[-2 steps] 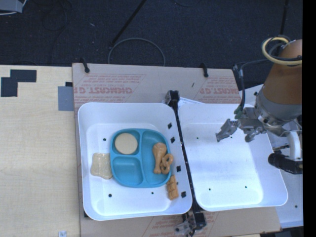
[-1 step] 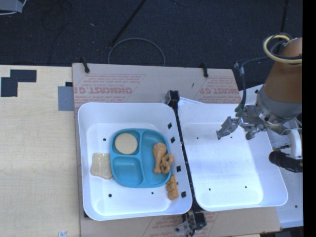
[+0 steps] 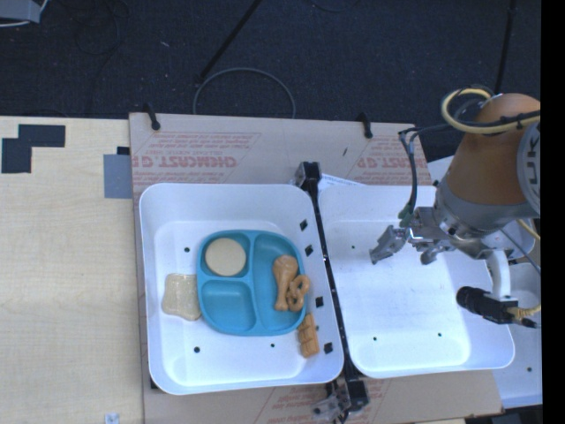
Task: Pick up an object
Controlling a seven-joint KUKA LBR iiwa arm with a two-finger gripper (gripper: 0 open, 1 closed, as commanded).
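Observation:
In the left bin (image 3: 168, 210) lies a blue divided plate (image 3: 231, 309). A round tan disc (image 3: 224, 256) rests in its upper left compartment, and a tan twisted pretzel-like piece (image 3: 290, 283) lies in its right one. A pale toast-like slab (image 3: 183, 296) sits on the bin floor just left of the plate. A small brown chunk (image 3: 307, 336) lies by the plate's lower right corner. My gripper (image 3: 408, 249) hangs over the right bin (image 3: 415, 325), near its upper middle. Its fingers are spread open with nothing between them, well apart from all the objects.
A black divider (image 3: 320, 263) with clips runs between the two bins. A black cylindrical part (image 3: 481, 304) with cables juts over the right bin's right side. Cardboard (image 3: 229, 153) lies under both bins, and a wooden bench top (image 3: 62, 263) extends to the left.

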